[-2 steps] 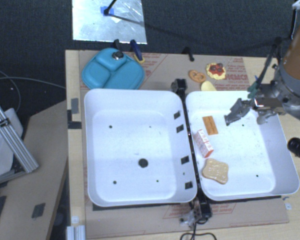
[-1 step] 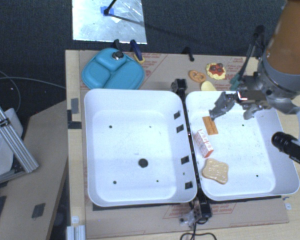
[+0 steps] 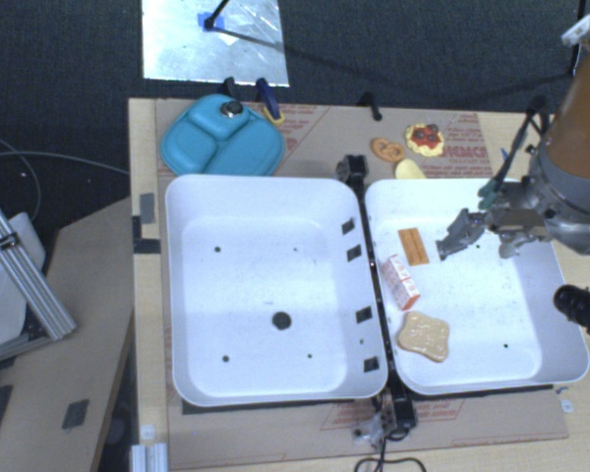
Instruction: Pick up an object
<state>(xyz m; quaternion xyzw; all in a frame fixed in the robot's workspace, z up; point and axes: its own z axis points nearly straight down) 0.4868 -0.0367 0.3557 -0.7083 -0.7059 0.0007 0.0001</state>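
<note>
**Arm over the right bin, three small items on its floor**

The bench (image 3: 305, 131) spans the view, a brown board carrying two shallow white bins side by side. The left bin (image 3: 192, 264) has a dark round spot (image 3: 281, 321) near the middle of its floor. The right bin (image 3: 531, 352) holds the objects to pick.

The arm (image 3: 580, 136) comes in from the right, its orange band above the grey wrist, and reaches over the upper right part of the right bin. Its gripper (image 3: 480, 232) hangs above the bin floor, with a grey finger (image 3: 458, 234) pointing left toward the bin's middle. Nothing sits between the fingers; whether they are spread or closed cannot be told from this angle.

Behind the left bin lies a blue divided tray (image 3: 221, 141) on the bench.

In the right bin, a tan slice of toy bread (image 3: 424, 335) lies near the front left. Just behind it, against the dividing wall, is a small red and white carton (image 3: 401, 281). An orange rectangular block (image 3: 412, 246) lies further back, just left of the gripper and apart from it.

On the bench behind the right bin sit a small pizza-like disc (image 3: 425, 139), a pretzel-shaped piece (image 3: 386, 149) and a pale yellow piece (image 3: 409, 171) touching the bin's rim.
</note>
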